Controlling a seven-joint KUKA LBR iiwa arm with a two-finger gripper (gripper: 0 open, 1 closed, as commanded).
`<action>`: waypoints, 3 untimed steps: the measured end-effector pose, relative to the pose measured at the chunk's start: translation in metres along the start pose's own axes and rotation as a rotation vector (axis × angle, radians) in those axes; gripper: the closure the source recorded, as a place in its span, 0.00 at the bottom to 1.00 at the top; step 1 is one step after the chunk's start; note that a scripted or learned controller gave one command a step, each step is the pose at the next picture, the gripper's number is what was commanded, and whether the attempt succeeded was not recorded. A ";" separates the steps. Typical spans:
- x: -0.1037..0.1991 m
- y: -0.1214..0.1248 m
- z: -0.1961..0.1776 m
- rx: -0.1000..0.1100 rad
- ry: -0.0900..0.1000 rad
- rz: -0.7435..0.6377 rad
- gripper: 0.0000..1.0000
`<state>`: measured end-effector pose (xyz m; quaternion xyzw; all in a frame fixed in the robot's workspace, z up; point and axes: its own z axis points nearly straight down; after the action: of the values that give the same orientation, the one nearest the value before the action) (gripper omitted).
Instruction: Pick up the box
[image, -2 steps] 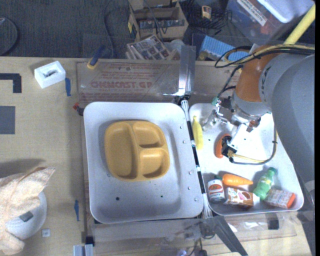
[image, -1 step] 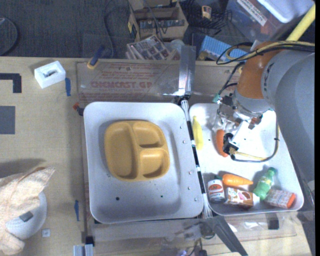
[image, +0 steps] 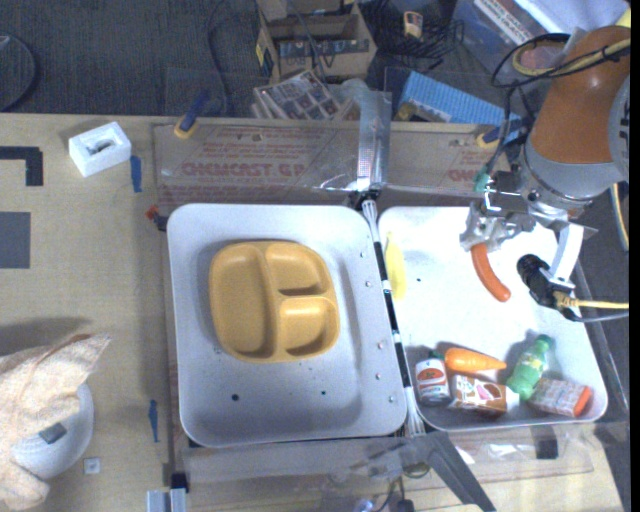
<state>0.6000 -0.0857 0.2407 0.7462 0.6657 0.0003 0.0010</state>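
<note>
- Box (image: 478, 392) first: it lies in the right bin (image: 440, 300), down at the near edge, a small carton with brown and white print, lying flat among a cluster of other items.
- Neighbours press close. A small round can (image: 431, 380) sits just beside the box on the view's left, an orange carrot (image: 474, 359) lies along its far side and seems to touch it, and a green bottle (image: 530, 365) leans just to its right, with a reddish packet (image: 562, 397) beyond that.
- Farther up the same bin, an orange sausage-shaped piece (image: 491, 274) lies on the bin floor, or hangs just at the gripper (I cannot tell which), and a yellow banana-like item (image: 396, 266) rests along the divider side.
- Gripper (image: 487, 232) hovers over the far half of the right bin, well apart from the box; its fingers look released rather than clenched, with nothing plainly clamped between them, though the sausage piece sits right under the tips.
- Left bin (image: 200, 380) holds a yellow divided tray (image: 272, 298), which plays no part here.
- Progress, as I judge it: the pick is not yet done. The box is untouched in its corner, so the arm has the whole approach left: cross to the near edge, come down over the box, close and lift.
- Crowding is the likely snag, since carrot and can leave little room for fingers.
</note>
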 end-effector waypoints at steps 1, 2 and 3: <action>-0.002 0.001 -0.010 -0.003 -0.001 0.003 1.00; -0.007 -0.040 -0.115 -0.003 -0.001 -0.418 1.00; -0.026 -0.063 -0.104 0.000 0.001 -0.824 1.00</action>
<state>0.5345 -0.1046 0.3442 0.4171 0.9089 0.0003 0.0006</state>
